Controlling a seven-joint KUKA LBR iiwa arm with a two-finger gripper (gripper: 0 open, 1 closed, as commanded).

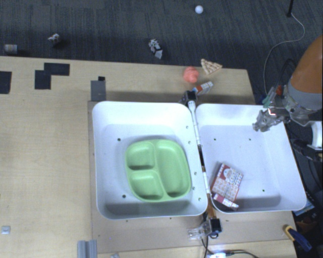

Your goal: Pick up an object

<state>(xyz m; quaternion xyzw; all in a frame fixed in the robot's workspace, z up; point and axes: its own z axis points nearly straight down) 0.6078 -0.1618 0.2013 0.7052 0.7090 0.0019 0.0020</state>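
Bins: two, white, shallow, side by side on the table (45, 166). Left bin (108, 121): one green divided plate (157, 170), three compartments, flat on the floor. Right bin (282, 166): one small red-and-white packet (227, 184), near the front left corner, tilted, lower end lying over a dark round thing (222, 206) at the front wall.

End effector (262, 123): at the right bin's far right rim, well apart from the packet, nothing between its tips; open or clenched, cannot tell. Orange band (310, 70) of the arm above it, at the right edge.

Behind the bins on the table: one pink ball (191, 74), one pale triangular piece (211, 66) just beside it, one small tube-like item (204, 87) near the junction of the bins. Dark rectangular patches (50, 74) on the table's far left.

On the dark carpet beyond: one small white ball (199, 9), two small scraps (156, 48), one further left (54, 38).
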